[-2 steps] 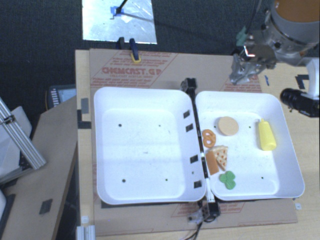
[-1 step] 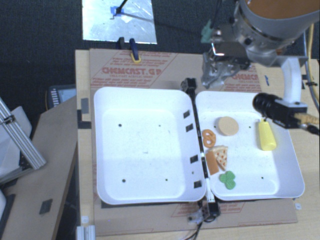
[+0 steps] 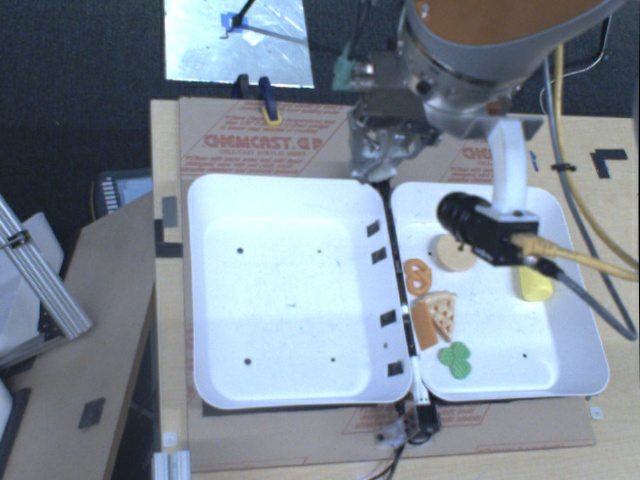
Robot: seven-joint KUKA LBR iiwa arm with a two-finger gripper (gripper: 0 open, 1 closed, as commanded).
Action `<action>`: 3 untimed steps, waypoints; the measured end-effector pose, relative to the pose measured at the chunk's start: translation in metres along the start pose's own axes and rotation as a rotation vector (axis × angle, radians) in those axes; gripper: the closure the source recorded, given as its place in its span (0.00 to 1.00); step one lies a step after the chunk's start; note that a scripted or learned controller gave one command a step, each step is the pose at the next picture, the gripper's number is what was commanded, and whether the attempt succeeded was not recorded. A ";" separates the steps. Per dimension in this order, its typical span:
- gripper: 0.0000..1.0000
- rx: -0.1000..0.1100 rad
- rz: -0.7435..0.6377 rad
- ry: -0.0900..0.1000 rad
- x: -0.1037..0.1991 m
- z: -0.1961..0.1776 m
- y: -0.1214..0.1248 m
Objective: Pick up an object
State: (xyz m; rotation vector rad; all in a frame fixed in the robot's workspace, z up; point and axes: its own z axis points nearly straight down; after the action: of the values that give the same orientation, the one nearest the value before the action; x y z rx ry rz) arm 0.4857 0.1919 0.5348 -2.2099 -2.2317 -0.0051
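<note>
Hanging above the far edge of the bins, right where the left bin [image 3: 290,288] and the right bin [image 3: 572,370] meet, the hand [image 3: 379,165] sits over the seam, not over any object; whether it is wide or narrow I cannot tell from this angle. Everything worth picking lies in the right bin, toward the near edge from the hand. The pretzel [image 3: 417,274] is nearest, just beside the bin's left wall. A tan disc [image 3: 456,257] lies just to its right, and an orange wedge [image 3: 435,319] and a green piece [image 3: 457,360] follow toward the near-left corner. A yellow piece [image 3: 535,286] lies apart, toward the right wall. The wedge's long axis runs roughly along the left wall. The coming move, I judge, is a short travel toward the near edge and slightly right, then down on the pretzel; the wall close by may crowd the grasp.
</note>
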 end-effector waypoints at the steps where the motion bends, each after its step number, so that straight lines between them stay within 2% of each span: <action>1: 1.00 -0.001 0.003 -0.001 0.042 0.001 0.032; 2: 0.00 0.000 0.005 -0.002 0.040 0.000 0.031; 3: 1.00 -0.003 0.002 0.000 0.040 -0.012 0.032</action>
State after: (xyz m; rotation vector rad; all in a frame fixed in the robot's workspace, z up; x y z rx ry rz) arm 0.5169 0.2323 0.5466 -2.2137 -2.2314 -0.0083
